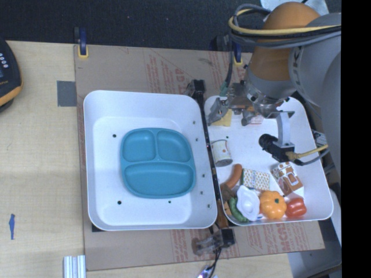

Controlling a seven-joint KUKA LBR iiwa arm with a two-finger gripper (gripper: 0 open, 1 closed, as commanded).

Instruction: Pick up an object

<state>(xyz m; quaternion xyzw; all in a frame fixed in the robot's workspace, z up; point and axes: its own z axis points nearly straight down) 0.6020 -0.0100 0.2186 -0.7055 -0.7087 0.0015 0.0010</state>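
Toys crowd the right bin's (316,181) near end: pepper (273,205), tomato (295,207), sausage (233,176), cracker (257,179), with a can (221,152) by its left wall. Gripper (240,116) hangs over the far end; its grip cannot be told. Left bin (104,207) holds a blue tray (157,161).

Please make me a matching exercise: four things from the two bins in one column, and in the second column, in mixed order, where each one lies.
Things:
1. blue three-compartment plastic plate
2. small orange toy pumpkin
3. small cylindrical tin can
4. yellow wedge-shaped piece

Places:
A. far left corner of the right bin, beside the claw
B. middle of the left bin
C. near edge of the right bin, beside a red toy
D. left side of the right bin, close to the divider

Pairs: 1-B, 2-C, 3-D, 4-A
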